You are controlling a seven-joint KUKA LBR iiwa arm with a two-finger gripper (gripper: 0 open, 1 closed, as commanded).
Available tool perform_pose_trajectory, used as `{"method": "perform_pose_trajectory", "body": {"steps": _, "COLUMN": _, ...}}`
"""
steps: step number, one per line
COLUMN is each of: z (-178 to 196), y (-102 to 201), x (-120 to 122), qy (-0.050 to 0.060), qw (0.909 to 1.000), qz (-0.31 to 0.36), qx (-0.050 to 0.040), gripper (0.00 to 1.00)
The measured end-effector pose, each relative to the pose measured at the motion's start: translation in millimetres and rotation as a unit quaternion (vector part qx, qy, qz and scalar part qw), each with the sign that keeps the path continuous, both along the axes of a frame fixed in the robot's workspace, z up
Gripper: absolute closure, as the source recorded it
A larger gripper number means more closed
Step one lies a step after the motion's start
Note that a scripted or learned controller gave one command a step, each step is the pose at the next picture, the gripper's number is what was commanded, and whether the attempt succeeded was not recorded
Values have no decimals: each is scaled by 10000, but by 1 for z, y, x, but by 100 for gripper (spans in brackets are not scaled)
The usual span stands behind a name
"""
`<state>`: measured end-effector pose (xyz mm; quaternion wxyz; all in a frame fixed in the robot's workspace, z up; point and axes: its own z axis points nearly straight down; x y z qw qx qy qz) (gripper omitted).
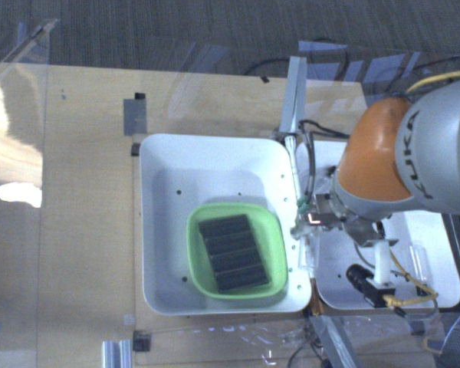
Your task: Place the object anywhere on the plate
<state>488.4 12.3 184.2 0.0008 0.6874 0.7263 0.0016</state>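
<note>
Lying flat on the green plate, the dark ribbed block covers its middle. A white bin surrounds the plate. Right of the plate, the gripper hangs beside the bin's rim; whether it is parted or closed cannot be told.

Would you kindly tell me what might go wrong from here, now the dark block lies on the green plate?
1. The arm hangs close to the wall between the bins; a low sweep might knock it and jolt the green plate.
2. Any grab now might drag the dark ridged block off it.
</note>
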Motion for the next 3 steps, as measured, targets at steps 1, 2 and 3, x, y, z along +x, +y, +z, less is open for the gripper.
{"method": "perform_pose_trajectory", "body": {"steps": 1, "z": 0, "y": 34, "x": -1, "qy": 10, "qw": 9969, "qz": 786, "qx": -3, "gripper": 100}}
{"method": "perform_pose_trajectory", "body": {"steps": 2, "z": 0, "y": 33, "x": -1, "qy": 8, "qw": 9969, "qz": 783, "qx": -3, "gripper": 0}}
{"method": "perform_pose_trajectory", "body": {"steps": 3, "z": 1, "y": -32, "x": 33, "qy": -14, "qw": 9919, "qz": 1267, "qx": -14, "gripper": 0}}
